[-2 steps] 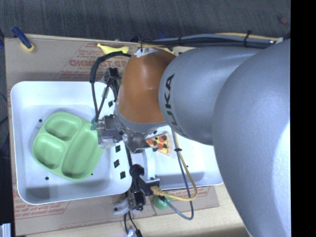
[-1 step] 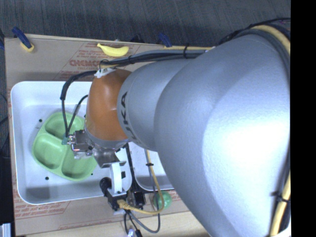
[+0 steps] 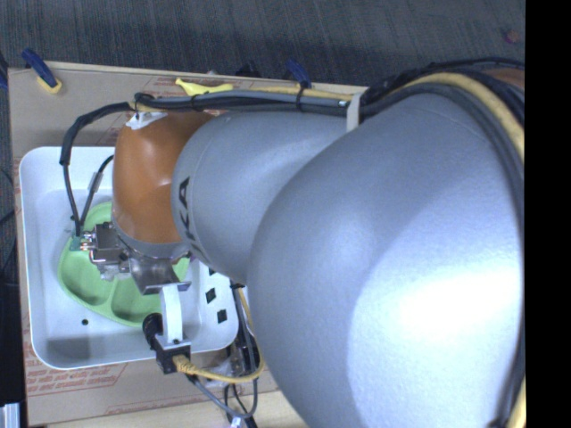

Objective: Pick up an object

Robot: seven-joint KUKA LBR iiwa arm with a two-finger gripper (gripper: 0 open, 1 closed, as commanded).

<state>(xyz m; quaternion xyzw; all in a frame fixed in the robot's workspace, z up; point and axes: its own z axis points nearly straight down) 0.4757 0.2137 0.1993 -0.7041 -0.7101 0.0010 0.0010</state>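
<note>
A flat, light green thing point(image 3: 78, 276) lies in the left white bin point(image 3: 43, 230), near its middle. My gripper point(image 3: 109, 251) hangs straight over the green thing, pointing down into the bin, and its metal body hides part of the green surface. The orange band of the wrist point(image 3: 143, 185) and the grey arm point(image 3: 357, 257) cover whatever lies to the right of it. I see nothing between the gripper and the green thing that tells whether they touch.
The bin rests on a brown cardboard sheet point(image 3: 71, 377) on the bench. Blue clamps point(image 3: 40, 68) point(image 3: 297, 71) sit on the bench's far edge. Black cables point(image 3: 89, 127) loop over the bin's far side. Bare white bin floor point(image 3: 62, 346) shows near the front left corner.
</note>
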